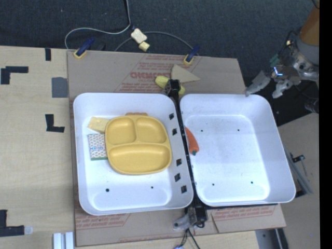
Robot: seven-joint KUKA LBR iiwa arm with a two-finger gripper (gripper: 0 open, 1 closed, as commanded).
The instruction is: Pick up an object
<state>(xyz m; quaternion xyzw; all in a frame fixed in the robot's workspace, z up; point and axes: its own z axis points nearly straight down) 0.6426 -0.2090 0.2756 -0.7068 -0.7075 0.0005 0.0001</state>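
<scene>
Lying well apart from the pincer point(271, 86): an orange carrot point(192, 141).

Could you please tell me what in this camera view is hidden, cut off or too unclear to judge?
- Gripper: blurred and small beyond the right bin, so its state is unclear.
- Arm: cut off by the right edge.
- Patterned flat item and pale yellow piece: partly hidden under the yellow divided plate.
- Orange object: too small to identify.

Even, fairly bright overhead light, soft shadows inside the white bins point(83, 139), slight overall blur, no strong glare.
</scene>
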